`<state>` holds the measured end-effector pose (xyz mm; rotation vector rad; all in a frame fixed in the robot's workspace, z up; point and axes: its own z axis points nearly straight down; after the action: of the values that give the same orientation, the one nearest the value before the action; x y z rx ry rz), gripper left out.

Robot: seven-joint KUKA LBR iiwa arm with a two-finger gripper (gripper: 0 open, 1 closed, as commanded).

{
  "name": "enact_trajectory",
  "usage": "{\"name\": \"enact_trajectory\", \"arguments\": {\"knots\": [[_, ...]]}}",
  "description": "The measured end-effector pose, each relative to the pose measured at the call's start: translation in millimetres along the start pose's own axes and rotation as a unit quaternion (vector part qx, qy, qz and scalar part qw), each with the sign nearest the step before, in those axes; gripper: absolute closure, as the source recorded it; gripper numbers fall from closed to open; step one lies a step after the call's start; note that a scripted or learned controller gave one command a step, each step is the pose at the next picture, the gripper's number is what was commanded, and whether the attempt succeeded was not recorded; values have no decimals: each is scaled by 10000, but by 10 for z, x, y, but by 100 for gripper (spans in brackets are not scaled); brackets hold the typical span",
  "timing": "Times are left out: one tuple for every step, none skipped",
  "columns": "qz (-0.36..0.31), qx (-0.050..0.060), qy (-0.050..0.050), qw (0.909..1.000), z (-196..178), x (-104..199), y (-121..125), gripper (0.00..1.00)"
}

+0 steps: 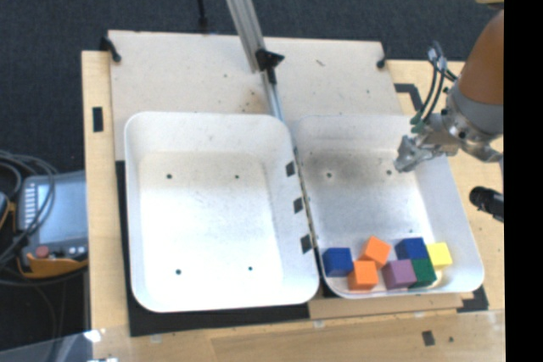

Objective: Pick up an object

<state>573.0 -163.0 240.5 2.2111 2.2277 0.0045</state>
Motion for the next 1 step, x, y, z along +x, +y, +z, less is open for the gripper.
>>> {"name": "enact_trajectory", "arguments": {"knots": [[7,14,2,10000,24,419,22,100]]}}
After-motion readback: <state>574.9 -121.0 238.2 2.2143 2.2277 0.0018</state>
